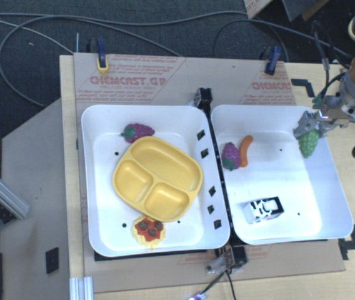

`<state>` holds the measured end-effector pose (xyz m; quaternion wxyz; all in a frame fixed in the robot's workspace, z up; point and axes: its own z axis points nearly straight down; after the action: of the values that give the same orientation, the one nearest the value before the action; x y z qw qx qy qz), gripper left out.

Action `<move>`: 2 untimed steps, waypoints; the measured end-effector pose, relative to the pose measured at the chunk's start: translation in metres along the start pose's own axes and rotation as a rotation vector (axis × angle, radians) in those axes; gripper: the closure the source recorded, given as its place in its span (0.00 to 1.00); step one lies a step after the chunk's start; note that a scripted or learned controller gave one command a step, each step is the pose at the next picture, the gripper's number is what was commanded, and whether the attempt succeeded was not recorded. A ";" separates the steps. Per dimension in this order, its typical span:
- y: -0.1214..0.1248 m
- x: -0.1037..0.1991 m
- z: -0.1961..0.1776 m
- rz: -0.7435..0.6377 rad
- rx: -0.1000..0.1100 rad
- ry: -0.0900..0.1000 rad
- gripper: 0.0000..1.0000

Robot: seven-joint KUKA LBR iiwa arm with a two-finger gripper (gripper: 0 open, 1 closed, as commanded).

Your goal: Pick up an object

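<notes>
Camera view looks down on the bench point(71, 186) with its two white bins side by side. At the upper right corner of the right bin point(327, 192), the arm's tool point(307, 130) sits over the rim with a green, knobbly toy, a bunch of green grapes point(309, 142) by the look of it, directly beneath it. The grapes touch the tool's grey tip and appear to hang from it, overlapping the bin's edge rather than lying flat on the floor, so the tool seems clamped on them; the grip itself is small in the picture, and the closure is judged from how the toy sits.

If that reading holds, the grasp is made and the lift is under way or just done. What is left is to carry the grapes clear of the bin without dropping them.

Other things lie untouched. In the right bin, a purple grape bunch point(230, 155) rests against an orange carrot-like piece point(245, 150) near the divider, and a black-and-white block point(263, 209) sits toward the front. In the left bin point(96, 167), a yellow divided plate point(157, 178) fills the middle, a second purple bunch point(138, 131) lies just behind it, and a small pizza-like toy point(149, 230) lies just in front.
</notes>
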<state>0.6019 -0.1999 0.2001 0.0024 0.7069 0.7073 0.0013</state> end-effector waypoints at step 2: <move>0.008 0.055 -0.042 -0.006 0.003 0.004 1.00</move>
<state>0.6100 -0.1444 0.2418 0.0001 0.7046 0.7096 0.0016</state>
